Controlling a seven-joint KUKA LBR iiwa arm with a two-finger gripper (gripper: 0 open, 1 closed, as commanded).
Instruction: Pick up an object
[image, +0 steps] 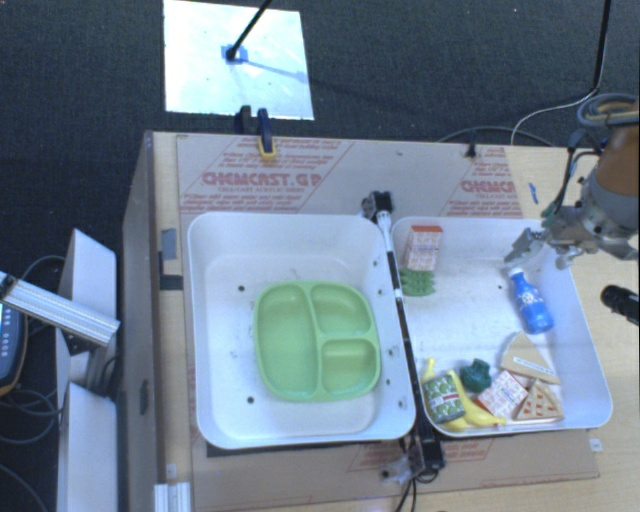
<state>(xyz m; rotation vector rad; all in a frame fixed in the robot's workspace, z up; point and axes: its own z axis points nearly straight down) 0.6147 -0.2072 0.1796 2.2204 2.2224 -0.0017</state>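
Nothing grabbed yet: the claw (545, 245) hangs spread wide with nothing in it, just above the blue bottle (528, 301) lying in the right bin (590, 355). Whole pick's left.

From my feed the bench is evenly and brightly lit from overhead. The white bins (300, 235) wash out near their rims, and the pale floor panel (238, 60) glares. Shadows are soft and short. The picture is slightly soft and grainy, and the dark carpet (70, 90) shows speckle.
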